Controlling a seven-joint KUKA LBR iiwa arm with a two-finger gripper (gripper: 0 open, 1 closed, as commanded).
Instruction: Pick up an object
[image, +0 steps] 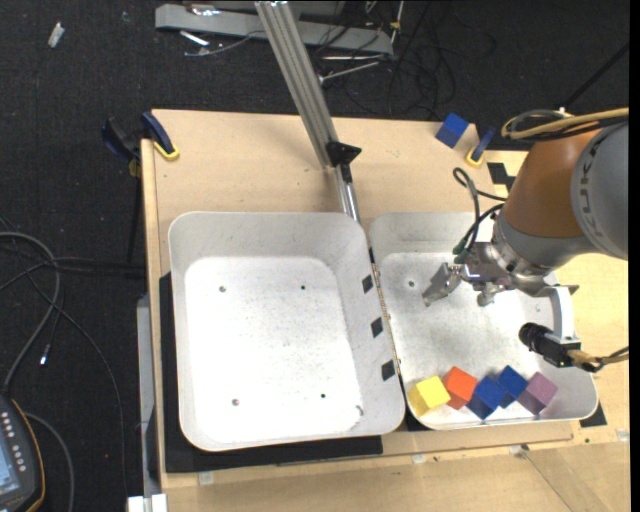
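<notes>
Several small cubes lie along the near edge of the right bin (420, 240): a yellow one (430, 394), an orange one (460, 383), two blue ones (498, 390) and a purple one (540, 391). My gripper (461, 289) hovers over the middle of that bin, well behind the cubes. It is open, its fingers spread apart with nothing between them.
The left bin (190, 250) stands beside the right one. A metal pole (305, 85) slants in from the back to the gap between the bins. On the bench at the back right sits another blue cube (452, 129). Clamps (150, 135) grip the bench's back left corner.
</notes>
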